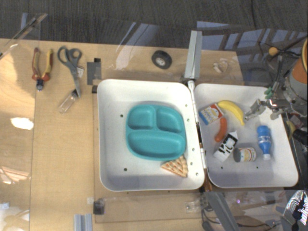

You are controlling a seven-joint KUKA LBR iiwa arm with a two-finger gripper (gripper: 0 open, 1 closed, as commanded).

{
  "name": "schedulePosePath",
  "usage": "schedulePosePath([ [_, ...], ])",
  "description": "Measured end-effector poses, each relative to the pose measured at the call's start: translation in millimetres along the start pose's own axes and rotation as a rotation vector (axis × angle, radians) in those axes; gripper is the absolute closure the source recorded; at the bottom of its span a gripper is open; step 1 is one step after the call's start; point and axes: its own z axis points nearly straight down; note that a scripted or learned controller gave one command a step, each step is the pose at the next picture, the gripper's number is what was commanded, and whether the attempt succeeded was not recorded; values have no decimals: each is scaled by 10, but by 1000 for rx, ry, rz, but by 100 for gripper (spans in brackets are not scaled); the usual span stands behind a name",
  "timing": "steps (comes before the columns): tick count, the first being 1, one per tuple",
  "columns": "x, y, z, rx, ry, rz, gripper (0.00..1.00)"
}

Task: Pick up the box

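Small box (210, 114), white and blue with an orange-red panel; lying flat, slightly skewed; upper left corner of right bin (250, 179); touching banana (231, 110)

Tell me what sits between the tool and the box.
The banana lies between the tool and the box in the right bin; the sausage sits just below the box.
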Motion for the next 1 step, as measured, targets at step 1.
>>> schedulePosePath([
  [1, 1027, 534, 311, -1, 0, -19, 0],
])
